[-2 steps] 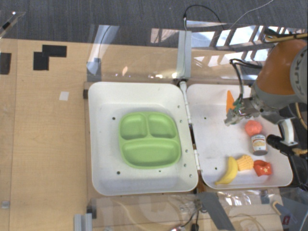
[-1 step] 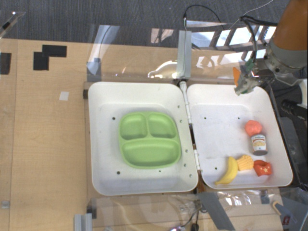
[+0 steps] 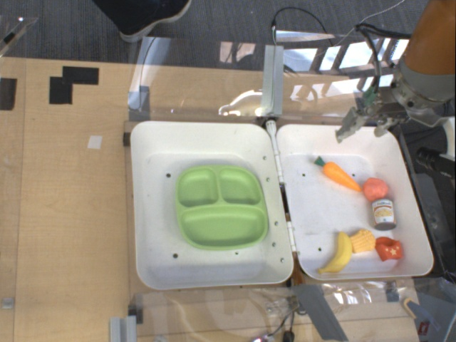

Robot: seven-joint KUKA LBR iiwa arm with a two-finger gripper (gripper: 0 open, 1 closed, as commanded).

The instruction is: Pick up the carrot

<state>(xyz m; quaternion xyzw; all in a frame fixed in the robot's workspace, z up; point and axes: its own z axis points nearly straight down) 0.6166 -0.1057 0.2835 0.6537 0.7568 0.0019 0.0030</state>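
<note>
Upper middle of right bin (image 3: pixel 299 212): carrot (image 3: pixel 339 176), lying diagonal, green top toward upper left, tip touching pink ball (image 3: pixel 376 189) at lower right. Just below ball, small jar (image 3: pixel 383 213) upright. Lower right corner of bin: banana (image 3: pixel 338 253), corn (image 3: pixel 363 241), red pepper (image 3: pixel 389 249) in a row. Up and right of carrot, well apart, end effector (image 3: pixel 365 125) over bin's top edge, fingers spread, gripping nothing. Left bin (image 3: pixel 153 191) w/ green divided plate (image 3: pixel 221 207) centered.

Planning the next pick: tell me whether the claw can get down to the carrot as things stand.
Probably yes. The carrot lies flat in the right bin with nothing on top of it; the pink ball nearly touches its tip. The claw hangs above the bin's far edge.
</note>
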